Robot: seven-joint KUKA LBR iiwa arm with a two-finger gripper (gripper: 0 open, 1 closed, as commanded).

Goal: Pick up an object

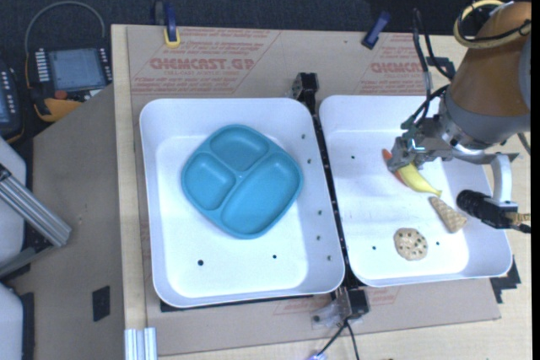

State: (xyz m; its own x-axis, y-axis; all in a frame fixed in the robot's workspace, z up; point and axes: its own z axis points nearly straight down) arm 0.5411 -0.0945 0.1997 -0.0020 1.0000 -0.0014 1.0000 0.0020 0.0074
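In the right bin [363, 206] a small yellow banana [419, 179] lies slanted near the middle. An orange piece [387, 155] peeks out just to its upper left. My gripper [408, 153] hangs low over the banana's upper end, reaching in from the right on the grey arm with the orange band [498, 21]. Its tips sit right at the banana and the orange piece, and the wrist hides how they stand. A tan wedge-shaped slice [449, 213] lies right of and below the banana. A round chocolate-chip cookie [410, 244] rests near the bin's front.
The left bin [169, 206] holds a blue divided plate [242, 180] at its centre. A black clamp [305, 86] sits at the back between the two bins. A dark cylindrical fitting [485, 208] juts over the right bin's right rim.
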